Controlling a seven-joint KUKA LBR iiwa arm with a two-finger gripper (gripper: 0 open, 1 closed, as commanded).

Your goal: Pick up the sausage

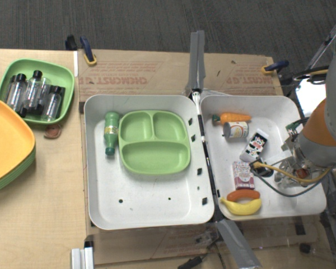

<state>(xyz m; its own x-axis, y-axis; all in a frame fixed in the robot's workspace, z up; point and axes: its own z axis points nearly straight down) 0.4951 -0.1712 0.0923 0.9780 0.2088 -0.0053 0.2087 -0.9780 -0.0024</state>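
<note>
Though small, the sausage (243, 195) is plain enough in the camera view: a reddish, curved piece at the near edge of the right bin (274, 104). It lies against the upper side of a banana (242, 207), just below a pink packet (242, 174).

I judge it a toy — light, fairly stiff, with a smooth rounded skin that could slip or roll out of a pinch. The best hold looks to be across its middle, where the curve stands farthest from the banana. A grip at either end risks catching the banana too, or pushing both against the bin wall.

The hand (291, 171) hangs over the right part of the same bin, apart from the sausage, with nothing seen in it — whether it is apart or together I cannot tell.

As for writing, the cardboard (137, 72) on the counter under the bins carries red print, too blurred to read with confidence. The packet has a label, but its words are too small. A black-and-white carton (257, 144) beside a can (236, 130) shows a pattern and no legible name.
</note>
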